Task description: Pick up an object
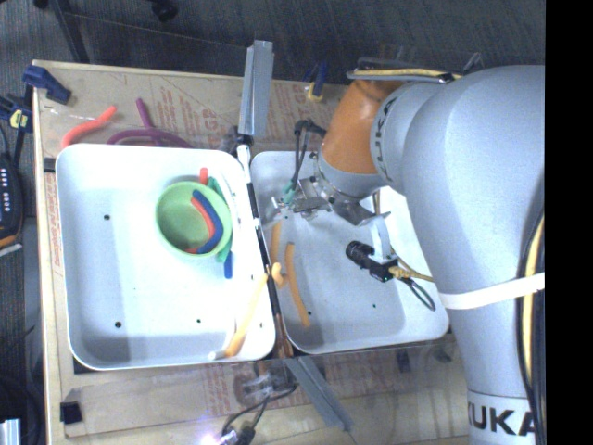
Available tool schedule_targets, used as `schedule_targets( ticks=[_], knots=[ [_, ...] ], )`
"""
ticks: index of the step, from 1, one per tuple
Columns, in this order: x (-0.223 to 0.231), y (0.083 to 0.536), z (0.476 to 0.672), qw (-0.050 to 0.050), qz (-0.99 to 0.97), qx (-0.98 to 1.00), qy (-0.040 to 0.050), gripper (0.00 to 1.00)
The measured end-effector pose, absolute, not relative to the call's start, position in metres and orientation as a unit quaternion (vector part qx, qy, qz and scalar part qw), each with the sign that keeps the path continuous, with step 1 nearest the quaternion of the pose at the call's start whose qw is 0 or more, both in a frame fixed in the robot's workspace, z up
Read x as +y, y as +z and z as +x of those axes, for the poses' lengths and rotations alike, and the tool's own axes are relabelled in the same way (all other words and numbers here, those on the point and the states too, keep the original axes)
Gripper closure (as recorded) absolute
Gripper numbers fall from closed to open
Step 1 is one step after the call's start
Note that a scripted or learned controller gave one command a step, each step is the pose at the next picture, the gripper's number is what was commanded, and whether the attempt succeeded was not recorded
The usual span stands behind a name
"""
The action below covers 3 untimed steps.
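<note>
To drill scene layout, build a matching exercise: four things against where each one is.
Things:
1. green bowl
2. dark orange stick
3. red strip
4. hand

Places:
A. bench, outside the bins
B. over the right bin's upper left corner
C. left bin
D. floor of the right bin

Pairs: 1-C, 2-D, 3-A, 4-B

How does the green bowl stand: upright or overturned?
Upright: the green bowl shows its hollow, holding a red piece and a blue piece.
</note>
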State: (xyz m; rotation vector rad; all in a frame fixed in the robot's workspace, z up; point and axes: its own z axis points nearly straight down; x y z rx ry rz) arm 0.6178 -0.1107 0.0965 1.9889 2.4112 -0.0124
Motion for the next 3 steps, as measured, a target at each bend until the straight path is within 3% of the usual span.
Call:
schedule_targets(
  ticks=[1, 2, 3],
  knots=[
    [-0.104, 0.105, 0.618, 0.003, 0.633, 0.774, -0.0013, 1.00],
    [-0.109, 0.106, 0.618, 0.006, 0.635, 0.773, -0.0036, 0.00],
    [-0.111, 0.096, 0.561, 0.009, 0.649, 0.760, -0.0039, 0.00]
  ],
)
